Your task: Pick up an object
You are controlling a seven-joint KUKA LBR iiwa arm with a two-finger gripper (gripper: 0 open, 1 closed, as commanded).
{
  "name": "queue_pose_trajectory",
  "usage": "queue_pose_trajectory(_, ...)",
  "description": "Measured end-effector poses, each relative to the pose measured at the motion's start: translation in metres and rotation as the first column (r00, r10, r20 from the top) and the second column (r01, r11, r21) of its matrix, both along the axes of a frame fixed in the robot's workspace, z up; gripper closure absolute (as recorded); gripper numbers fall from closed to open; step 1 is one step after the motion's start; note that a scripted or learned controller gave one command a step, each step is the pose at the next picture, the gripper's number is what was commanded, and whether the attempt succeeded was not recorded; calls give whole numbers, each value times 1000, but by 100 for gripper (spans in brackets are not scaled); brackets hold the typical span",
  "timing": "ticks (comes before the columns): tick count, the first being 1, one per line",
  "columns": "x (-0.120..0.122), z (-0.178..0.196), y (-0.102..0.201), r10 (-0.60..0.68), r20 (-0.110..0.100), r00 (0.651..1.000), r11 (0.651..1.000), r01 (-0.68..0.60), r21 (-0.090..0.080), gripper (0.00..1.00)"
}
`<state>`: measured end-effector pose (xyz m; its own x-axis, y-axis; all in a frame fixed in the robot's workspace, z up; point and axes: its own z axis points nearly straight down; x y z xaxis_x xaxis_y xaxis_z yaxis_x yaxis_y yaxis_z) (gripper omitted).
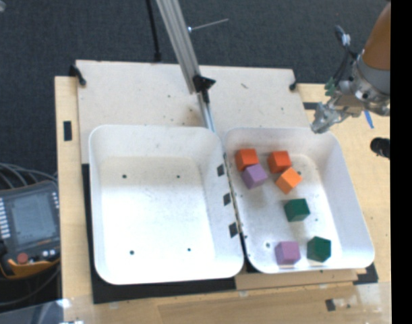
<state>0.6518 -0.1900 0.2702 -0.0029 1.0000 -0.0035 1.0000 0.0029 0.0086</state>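
The right bin (340, 181) holds several small blocks. Three orange blocks (246, 158) (280, 160) (289, 179) cluster near its far side, with a purple block (255, 175) against the first. A green block (297, 210) lies in the middle, and a second purple block (286, 252) and a second green block (319, 248) sit near the front wall. My gripper (322, 121) hangs above the bin's far right corner, apart from all the blocks, with nothing seen between its fingers.
The left bin (104, 181) stands beside the right one, sharing a middle wall. A slanted metal rail (182, 46) rises from the back of the bench between the bins. A teach pendant (27, 225) lies off the bench at the left.
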Motion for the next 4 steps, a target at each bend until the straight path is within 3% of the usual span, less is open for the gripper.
queue_pose_trajectory(1, 1, 33, -1, 2, -3, 1000, 1000, -2, 1, 100)
queue_pose_trajectory(2, -10, 20, 58, 3, -8, 1000, 1000, -3, 4, 100)
queue_pose_trajectory(4, -27, -8, 147, 3, -9, 1000, 1000, -3, 4, 100)
